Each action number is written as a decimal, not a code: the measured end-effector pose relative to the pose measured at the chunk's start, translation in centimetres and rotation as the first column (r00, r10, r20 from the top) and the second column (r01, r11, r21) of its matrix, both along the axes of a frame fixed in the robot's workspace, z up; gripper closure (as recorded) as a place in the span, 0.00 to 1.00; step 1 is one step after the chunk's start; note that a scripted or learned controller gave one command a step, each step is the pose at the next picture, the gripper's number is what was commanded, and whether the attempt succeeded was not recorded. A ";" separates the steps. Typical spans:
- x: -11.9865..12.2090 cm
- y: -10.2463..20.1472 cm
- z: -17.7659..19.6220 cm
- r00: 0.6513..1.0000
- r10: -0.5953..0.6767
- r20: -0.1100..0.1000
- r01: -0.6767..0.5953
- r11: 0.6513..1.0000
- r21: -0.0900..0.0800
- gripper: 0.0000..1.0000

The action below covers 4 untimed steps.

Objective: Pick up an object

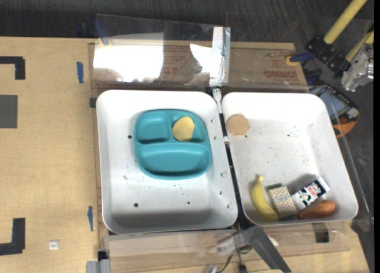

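Lemon (183, 128) in teal tray (172, 159), left bin (113, 147).

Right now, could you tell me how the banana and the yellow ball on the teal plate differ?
The banana is long and curved; the yellow ball is round. The banana lies in the right bin against a small box, while the ball sits alone in a compartment of the teal plate in the left bin. Both are yellow.

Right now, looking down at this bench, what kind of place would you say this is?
Most likely a robot-manipulation lab bench, not a kitchen. Two shallow white bins, the left bin and the right bin, sit taped onto cardboard, holding what look like toy foods: a banana and a teal divided plate.
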<state>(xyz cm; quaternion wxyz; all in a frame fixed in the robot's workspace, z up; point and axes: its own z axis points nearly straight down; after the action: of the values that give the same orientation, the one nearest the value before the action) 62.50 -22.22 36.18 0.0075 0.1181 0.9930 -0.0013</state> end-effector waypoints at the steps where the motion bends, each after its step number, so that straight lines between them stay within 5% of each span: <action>1: -6.8 -0.2 -7.2 0.990 0.137 -0.013 -0.137 0.991 0.004 1.00; 2: -8.4 -0.1 -0.7 0.932 0.362 -0.005 -0.362 0.932 -0.003 1.00; 3: -3.7 -0.1 2.0 0.829 0.560 -0.006 -0.560 0.829 -0.003 1.00; 4: -11.4 0.3 -5.2 0.796 0.606 -0.012 -0.606 0.796 0.003 1.00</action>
<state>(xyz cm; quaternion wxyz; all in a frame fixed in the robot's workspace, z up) 51.11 -21.93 31.03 0.0014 -0.2055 0.9786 0.0001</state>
